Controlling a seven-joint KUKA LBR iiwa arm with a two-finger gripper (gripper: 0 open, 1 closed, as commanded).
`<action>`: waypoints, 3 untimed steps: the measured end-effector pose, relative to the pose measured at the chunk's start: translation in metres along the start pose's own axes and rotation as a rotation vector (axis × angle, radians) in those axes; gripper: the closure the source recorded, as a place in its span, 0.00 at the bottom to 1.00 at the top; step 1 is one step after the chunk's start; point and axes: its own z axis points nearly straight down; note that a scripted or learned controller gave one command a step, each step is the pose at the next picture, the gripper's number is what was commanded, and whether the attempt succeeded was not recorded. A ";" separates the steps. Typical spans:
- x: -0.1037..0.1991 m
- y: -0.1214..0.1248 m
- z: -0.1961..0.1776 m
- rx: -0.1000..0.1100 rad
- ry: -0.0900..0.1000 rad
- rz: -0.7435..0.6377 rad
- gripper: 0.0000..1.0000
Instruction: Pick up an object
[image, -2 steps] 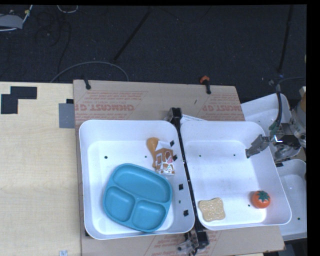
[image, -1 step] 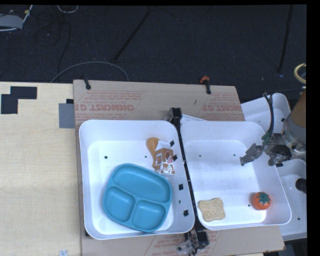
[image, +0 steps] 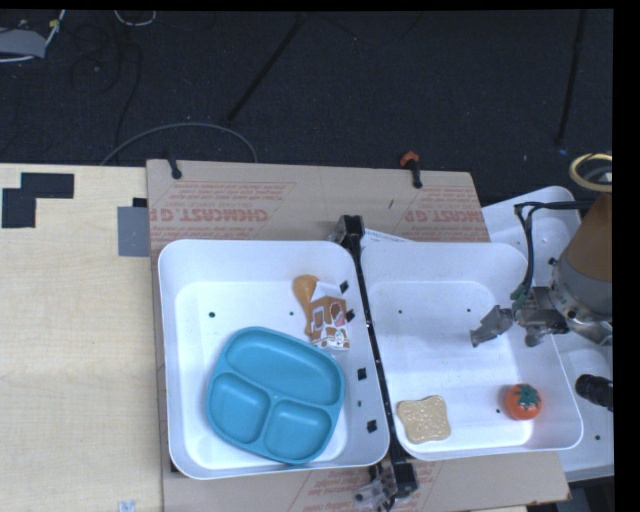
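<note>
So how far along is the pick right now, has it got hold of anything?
Nothing looks picked yet. The gripper hangs over the right bin with nothing visible between its fingers. The toast and the tomato lie on that bin's floor; the blue plate sits in the left bin. Left to do: descend on an object, close, lift.

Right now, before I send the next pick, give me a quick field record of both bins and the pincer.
left bin: blue divided plate; small patterned packet at the plate's upper right edge; tan piece just above the packet
right bin: toast slice near the front left corner; orange tomato-like toy front right
pincer: over the right bin's right side, nothing seen between its fingers
arm: enters from the right
</note>
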 end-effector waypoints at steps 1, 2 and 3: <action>0.009 -0.007 0.055 0.001 0.001 -0.001 0.00; 0.007 -0.007 0.042 -0.002 0.000 0.003 1.00; 0.004 -0.011 -0.018 -0.007 -0.003 0.000 1.00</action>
